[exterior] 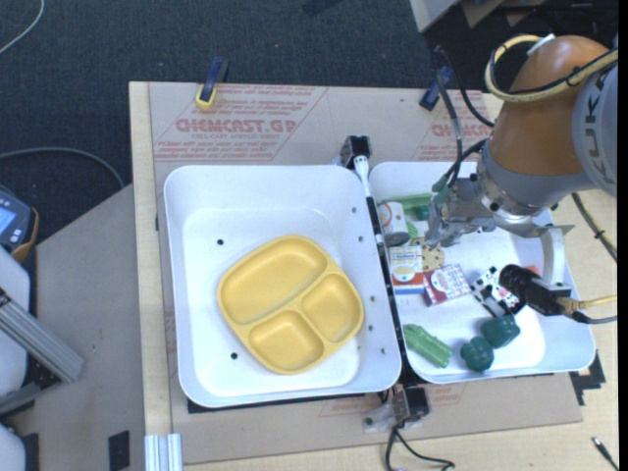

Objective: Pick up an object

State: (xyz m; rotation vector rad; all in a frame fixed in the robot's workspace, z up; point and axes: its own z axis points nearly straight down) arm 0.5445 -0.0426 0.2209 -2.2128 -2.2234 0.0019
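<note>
Camera view. Front of right bin (535, 361): pale green piece (427, 344) and dark teal piece (481, 353), near each other but apart. Mid-bin: red-and-white packet (447, 285); small printed box (405, 263) just beside the dividing wall. Left bin (196, 263): yellow divided plate (290, 304). Gripper (442, 232): low over the packets, toward the right bin's far side; its opening cannot be told, and nothing is seen in its hold. Status, judged: no object lifted yet; grasp and raise remain.
</note>
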